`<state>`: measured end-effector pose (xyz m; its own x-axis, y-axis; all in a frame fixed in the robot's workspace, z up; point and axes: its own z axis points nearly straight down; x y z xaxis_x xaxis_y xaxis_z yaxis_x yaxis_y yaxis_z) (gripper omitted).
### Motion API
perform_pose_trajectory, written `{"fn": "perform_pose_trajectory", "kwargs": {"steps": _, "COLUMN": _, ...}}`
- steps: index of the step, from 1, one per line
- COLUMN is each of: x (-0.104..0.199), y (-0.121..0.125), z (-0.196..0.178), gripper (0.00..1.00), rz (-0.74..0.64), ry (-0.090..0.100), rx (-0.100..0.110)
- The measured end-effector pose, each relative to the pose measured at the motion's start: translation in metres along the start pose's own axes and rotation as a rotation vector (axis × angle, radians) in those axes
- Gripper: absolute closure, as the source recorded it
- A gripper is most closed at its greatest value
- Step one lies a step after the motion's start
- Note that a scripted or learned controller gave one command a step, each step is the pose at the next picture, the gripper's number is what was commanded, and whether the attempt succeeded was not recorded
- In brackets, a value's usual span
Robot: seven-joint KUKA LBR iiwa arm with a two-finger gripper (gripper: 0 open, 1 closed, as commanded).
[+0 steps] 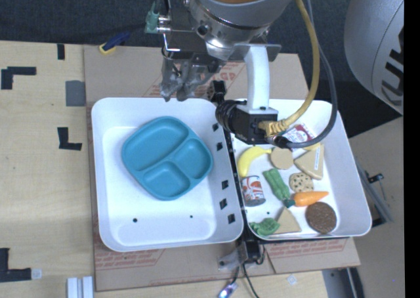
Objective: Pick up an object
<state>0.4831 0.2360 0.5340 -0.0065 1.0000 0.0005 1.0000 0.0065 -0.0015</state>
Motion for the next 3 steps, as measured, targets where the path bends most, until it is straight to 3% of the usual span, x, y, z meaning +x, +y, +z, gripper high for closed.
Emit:
{"fn": "perform_pose_trajectory", "kwargs": {"steps": 1, "x": -0.004, "y": -0.002, "z": 0.185, "gripper": 1.00, "rz": 0.005, "ry": -0.010, "rx": 0.018}}
{"fn": "perform_pose_trajectory", "kwargs": {"steps": 2, "x": -0.005, "y": 0.035, "z": 0.330, "gripper": 1.00, "rz": 0.007, "ry": -0.008, "rx": 0.014}}
{"fn": "perform_pose_trajectory", "kwargs": {"steps": 3, "x": -0.002, "y": -0.001, "z": 0.237, "gripper": 1.00, "rz": 0.003, "ry": 0.002, "rx": -0.003}}
